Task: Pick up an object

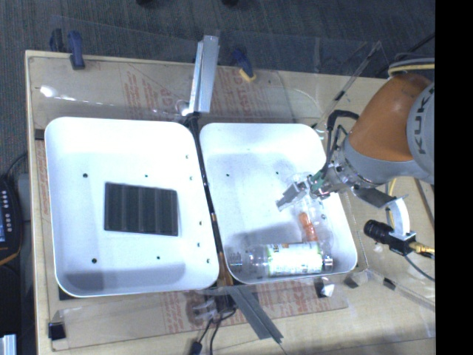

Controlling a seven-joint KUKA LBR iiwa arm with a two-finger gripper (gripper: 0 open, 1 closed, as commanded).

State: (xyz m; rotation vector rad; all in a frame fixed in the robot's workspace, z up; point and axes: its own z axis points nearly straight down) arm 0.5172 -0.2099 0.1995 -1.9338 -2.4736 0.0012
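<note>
Two white bins side by side on bench. Left bin (74, 154): dark ribbed rectangular pad (141, 208) lying flat near centre. Right bin (244, 143): clear plastic bottle (284, 259) w/ white-green label on its side along near wall; small orange item (308, 225) just above it, under clear wrap. Gripper (294, 194) low over right bin, near orange item; open/closed state: can't tell.

left bin (66, 198): on the bench (111, 72), beside the right bin; a flat panel (141, 208) lies in its middle
right bin (251, 154): a bottle (284, 259) lies along its near wall; a small tube (308, 226) just behind it
tool (294, 194): over the right bin, behind the tube
</note>
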